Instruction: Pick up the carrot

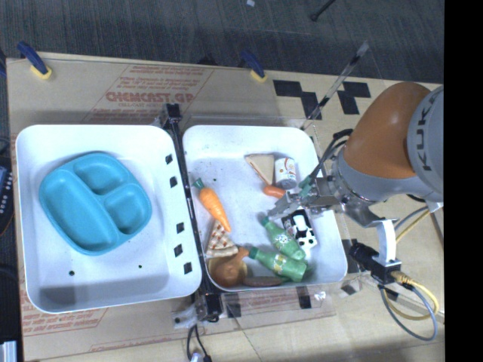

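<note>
One carrot (pixel 213 207), likely light, rigid, smooth; grasp mid-body. Gripper (pixel 296 202) at carrot's three o'clock, grip state cannot be told.

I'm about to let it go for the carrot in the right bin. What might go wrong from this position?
1. The gripper sits over the green plastic bottles and black-and-white toy, well right of the orange carrot; descending here would likely grab the wrong thing.
2. The carrot lies close to the right white bin's left wall, with a pizza-slice toy at its tip, so a finger may hit the wall or catch the toy.
</note>
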Available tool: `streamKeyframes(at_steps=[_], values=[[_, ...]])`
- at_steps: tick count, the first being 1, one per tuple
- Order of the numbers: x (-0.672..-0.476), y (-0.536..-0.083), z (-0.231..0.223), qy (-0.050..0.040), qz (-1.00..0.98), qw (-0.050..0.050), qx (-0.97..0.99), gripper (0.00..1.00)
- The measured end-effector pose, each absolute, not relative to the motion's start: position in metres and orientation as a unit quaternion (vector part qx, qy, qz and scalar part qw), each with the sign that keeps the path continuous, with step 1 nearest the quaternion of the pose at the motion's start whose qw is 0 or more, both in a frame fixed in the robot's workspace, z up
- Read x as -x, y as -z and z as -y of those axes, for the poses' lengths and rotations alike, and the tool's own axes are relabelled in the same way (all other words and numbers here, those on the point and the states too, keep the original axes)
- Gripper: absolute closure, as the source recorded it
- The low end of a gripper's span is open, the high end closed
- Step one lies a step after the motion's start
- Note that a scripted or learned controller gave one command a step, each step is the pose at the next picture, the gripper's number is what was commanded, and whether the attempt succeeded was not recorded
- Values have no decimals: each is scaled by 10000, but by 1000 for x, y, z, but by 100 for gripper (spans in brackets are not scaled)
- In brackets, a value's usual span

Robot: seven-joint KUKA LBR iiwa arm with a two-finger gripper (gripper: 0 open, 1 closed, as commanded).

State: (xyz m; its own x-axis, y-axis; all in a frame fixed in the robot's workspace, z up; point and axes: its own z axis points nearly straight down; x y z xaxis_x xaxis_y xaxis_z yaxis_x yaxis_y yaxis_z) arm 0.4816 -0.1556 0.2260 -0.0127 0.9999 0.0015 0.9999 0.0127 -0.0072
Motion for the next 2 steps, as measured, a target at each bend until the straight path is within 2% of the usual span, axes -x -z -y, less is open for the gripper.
streamKeyframes(at_steps=[1, 2], values=[[-487, -98, 112, 34, 6964, -46, 7176, 0], [-488, -109, 109, 35, 7032, -12, 7110, 100]])
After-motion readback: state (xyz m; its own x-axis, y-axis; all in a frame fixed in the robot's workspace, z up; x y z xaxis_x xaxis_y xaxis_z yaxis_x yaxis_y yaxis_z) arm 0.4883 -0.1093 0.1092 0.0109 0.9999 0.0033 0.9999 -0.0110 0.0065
